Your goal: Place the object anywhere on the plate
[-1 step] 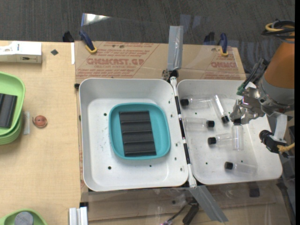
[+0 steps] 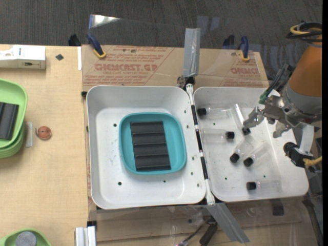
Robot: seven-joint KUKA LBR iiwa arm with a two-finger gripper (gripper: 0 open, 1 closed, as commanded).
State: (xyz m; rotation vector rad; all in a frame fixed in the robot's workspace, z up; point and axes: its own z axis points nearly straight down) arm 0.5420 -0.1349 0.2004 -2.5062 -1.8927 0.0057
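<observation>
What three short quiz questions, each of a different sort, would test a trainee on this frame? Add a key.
1. True or false: the teal plate lies in the right bin.
2. Which bin holds the clear vials with black caps? A left, B right.
3. Fill in: the gripper hangs over the ____ bin.

Key: 1 false, it lies in the left bin. 2 B. 3 right.
</observation>
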